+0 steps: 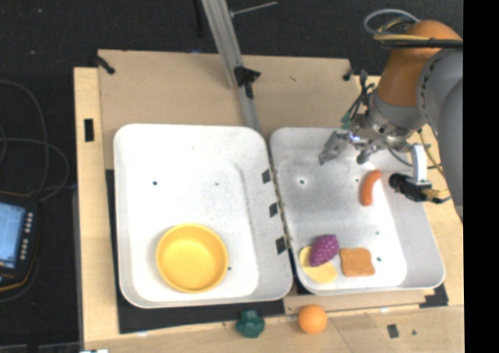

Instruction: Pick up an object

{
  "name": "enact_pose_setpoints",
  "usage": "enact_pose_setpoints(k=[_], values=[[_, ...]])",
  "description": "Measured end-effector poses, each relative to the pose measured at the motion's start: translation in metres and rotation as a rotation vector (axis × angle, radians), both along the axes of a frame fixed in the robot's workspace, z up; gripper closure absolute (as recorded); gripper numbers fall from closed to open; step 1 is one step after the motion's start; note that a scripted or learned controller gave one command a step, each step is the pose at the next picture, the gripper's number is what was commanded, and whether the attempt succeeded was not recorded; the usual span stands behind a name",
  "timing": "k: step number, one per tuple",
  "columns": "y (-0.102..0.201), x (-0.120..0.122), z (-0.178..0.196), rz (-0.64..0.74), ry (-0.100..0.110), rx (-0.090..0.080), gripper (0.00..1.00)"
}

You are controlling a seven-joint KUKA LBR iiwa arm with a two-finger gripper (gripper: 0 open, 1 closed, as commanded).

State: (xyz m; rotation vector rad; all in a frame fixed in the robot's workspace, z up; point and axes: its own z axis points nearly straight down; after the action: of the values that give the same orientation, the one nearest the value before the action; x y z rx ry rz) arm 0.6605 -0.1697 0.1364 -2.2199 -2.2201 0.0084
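A yellow bowl (pixel 192 257) is lying in the near part of the left bin (pixel 187 141). In the right bin (pixel 327 188), purple grapes (pixel 324 248) and a toast piece (pixel 357 262) are sitting near, an orange sausage (pixel 369 187) farther right. The pincer (pixel 348 150) is hovering open, gripping nothing.

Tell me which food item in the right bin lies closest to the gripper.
The orange sausage, lying alone just below the gripper. The purple grapes, toast and yellow piece sit together at the bin's front edge.
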Motion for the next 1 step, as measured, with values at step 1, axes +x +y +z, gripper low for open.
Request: enact_pose_setpoints(k=[1], values=[[-0.0015, -0.0008, -0.0373, 0.000, -0.003, -0.001, 0.00]])
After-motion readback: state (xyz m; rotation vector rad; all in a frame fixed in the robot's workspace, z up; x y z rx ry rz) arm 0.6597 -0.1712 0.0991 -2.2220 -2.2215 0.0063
